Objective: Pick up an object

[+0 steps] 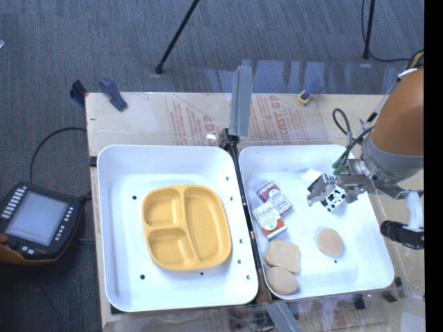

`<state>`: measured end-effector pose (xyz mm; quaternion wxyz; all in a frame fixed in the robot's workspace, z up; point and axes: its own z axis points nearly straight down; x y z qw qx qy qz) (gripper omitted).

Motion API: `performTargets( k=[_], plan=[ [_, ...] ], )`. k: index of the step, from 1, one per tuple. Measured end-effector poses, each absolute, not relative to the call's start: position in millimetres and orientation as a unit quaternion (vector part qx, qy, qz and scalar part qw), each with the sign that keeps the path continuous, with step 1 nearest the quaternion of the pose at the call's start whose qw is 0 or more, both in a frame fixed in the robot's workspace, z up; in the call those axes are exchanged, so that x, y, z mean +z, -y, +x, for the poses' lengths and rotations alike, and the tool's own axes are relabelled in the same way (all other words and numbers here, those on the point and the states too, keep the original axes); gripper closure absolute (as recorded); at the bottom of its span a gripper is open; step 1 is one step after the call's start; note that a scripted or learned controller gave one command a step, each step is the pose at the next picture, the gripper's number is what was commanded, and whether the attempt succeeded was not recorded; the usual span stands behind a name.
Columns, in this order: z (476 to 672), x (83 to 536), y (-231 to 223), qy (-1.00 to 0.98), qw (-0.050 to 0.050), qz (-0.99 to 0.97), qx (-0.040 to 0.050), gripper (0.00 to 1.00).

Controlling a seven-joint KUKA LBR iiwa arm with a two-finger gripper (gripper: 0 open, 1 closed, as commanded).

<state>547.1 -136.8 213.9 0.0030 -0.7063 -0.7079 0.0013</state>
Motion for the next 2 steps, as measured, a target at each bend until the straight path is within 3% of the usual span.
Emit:
performTargets(
  k=[1, 2],
  plan=[
    [599.2, 96.3, 96.5, 0.757, -0.002, -0.654, 0.0003, 0.00],
    [599.5, 105.0, 96.7, 0.755, 0.000, -0.656, -0.0010, 1.00]
  ],
)
